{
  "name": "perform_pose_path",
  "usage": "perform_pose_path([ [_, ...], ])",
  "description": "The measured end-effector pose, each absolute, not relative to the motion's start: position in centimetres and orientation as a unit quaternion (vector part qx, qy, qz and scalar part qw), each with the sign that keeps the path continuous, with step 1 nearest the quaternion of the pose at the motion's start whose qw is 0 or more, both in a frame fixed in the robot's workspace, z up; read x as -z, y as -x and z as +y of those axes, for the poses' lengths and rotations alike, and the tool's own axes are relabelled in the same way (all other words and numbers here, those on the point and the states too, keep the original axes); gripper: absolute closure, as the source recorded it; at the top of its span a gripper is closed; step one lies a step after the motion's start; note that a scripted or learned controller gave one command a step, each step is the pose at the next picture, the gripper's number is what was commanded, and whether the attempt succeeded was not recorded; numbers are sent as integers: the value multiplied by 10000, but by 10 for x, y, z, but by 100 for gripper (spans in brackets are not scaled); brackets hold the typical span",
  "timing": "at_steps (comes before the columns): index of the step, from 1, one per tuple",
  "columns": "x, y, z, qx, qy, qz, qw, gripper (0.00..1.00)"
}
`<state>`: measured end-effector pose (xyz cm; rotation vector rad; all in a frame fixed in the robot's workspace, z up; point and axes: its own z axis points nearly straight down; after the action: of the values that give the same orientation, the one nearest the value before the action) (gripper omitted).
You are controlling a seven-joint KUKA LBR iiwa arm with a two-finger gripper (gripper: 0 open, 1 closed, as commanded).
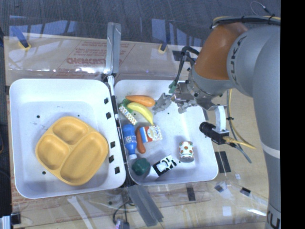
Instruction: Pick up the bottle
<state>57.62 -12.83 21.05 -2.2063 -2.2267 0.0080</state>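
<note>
Taking the blue plastic bottle [129,138] as my landmark and working from the near edge of the table outward: nearest the camera, just below the bottle, sits a dark green round object [140,166], and to its right a small black-and-white patterned box [165,165]. A little further right stands a short cream-coloured can with a red print [186,151].

The bottle itself lies flat in the right-hand shallow white bin [205,171], hard against that bin's left wall, its long axis running near-to-far along the divider. Touching its right side is an orange-red sausage-shaped toy [141,140], and beside that a small white carton with a red label [153,133].

Beyond the bottle's far end lie a yellow plastic banana [141,112] and an orange carrot-like toy [140,100].

My hand [167,101] hangs further back and to the right of the bottle, above the far part of the same bin, with the banana between us. I judge I must travel left and toward the camera, then turn my fingers across the bottle's long axis. Whether my fingers are spread or closed I cannot tell; nothing is visibly held.

Left of the bottle, in the other white bin [28,94], rests a yellow three-compartment plastic tray [71,149].
</note>
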Motion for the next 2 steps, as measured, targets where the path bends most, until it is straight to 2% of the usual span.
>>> perform_pose_path([
  [1,-88,-551,-115,-34,8749,-4844,35,0],
  [2,-125,-566,-158,-24,8648,-5021,27,0],
])
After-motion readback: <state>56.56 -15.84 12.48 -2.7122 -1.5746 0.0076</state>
